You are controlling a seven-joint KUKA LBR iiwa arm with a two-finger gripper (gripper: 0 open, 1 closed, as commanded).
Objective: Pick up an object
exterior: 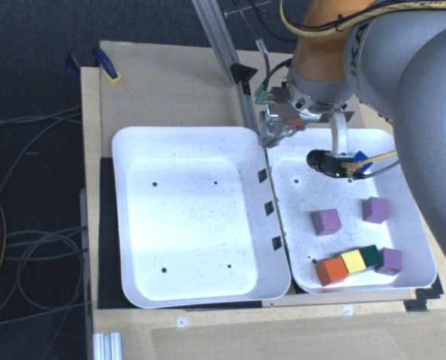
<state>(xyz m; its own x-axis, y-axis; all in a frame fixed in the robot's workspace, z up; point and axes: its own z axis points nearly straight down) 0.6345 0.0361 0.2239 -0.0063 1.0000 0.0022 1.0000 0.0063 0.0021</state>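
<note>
Counting the right bin [298, 280]: three purple cubes, one orange block [332, 271], one yellow block [353, 261], one green block [371, 256]. Orange, yellow and green sit touching in a slanted row at the near edge. One purple cube [392, 260] is just beside the green end of that row. The second purple cube [326, 221] lies mid-bin and the third [375, 209] to its right, apart from each other and from the row.

Left bin [125, 201]: four small dark dots on its floor. Three small black tabs [268, 208] sit along the seam where the two bins meet.

Gripper [274, 133] is at the far end of that seam, over the rims, well apart from all six blocks. Can't tell from this angle whether it is open or closed, or whether it has anything.

Obstructions: an aluminium strut [219, 43] slants down to just beside the gripper. The grey arm [411, 73] covers the right bin's far right corner.

Elsewhere: one blue-and-yellow clamp [106, 64] on the bench's far left corner, loose cables [35, 133] on the floor to the left.
</note>
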